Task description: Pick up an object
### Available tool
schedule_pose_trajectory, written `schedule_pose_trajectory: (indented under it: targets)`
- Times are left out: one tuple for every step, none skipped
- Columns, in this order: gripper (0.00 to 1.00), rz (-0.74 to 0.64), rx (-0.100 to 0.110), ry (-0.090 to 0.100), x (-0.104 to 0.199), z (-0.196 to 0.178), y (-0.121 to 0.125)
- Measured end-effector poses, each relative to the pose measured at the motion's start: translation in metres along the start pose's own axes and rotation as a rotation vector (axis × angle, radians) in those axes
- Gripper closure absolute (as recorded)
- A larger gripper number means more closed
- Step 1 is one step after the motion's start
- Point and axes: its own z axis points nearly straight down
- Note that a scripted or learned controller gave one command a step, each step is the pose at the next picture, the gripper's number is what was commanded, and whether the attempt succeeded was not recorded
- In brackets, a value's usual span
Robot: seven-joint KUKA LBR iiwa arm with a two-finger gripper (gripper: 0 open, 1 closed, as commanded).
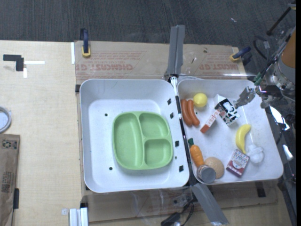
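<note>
Two shallow white bins sit side by side on the bench. The left white bin (89,126), centre of the frame, holds a pale green plastic plate with three compartments (142,140), lying flat.

The right white bin (270,168), at centre right, holds the loose items. Near its upper left: a small yellow lemon-like ball (200,99) and, just below and left of it, a pair of orange-red sausage-shaped toys (190,112) lying side by side. Beside these, a slim red-and-white packet (209,121) lies tilted. Just to its upper right, a small black-and-white patterned carton (226,111). Lower down: a yellow plastic banana (242,136), a clear crumpled plastic piece (256,154) just beside the banana's lower end, and a red-and-white small box (238,163). Along the bin's lower left edge: an orange toy carrot (196,154), a tan round bread-like object (214,164), and a grey metal can end (206,174) touching it.

The two-finger gripper (245,97) enters from the right edge, over the upper right part of the right bin. Its tip lies just to the upper right of the black-and-white carton, near it. Whether the fingers are spread or pressed together cannot be told at this resolution; contact with the carton also cannot be told. Nothing is seen between the fingers.
</note>
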Motion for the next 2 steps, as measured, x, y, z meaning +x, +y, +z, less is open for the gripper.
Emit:
schedule_pose_trajectory:
  targets:
    - [0.0, -0.008, -0.004, 0.0, 0.012, 0.119, 0.041]
    - [0.0, -0.043, -0.004, 0.001, -0.014, 0.14, 0.074]
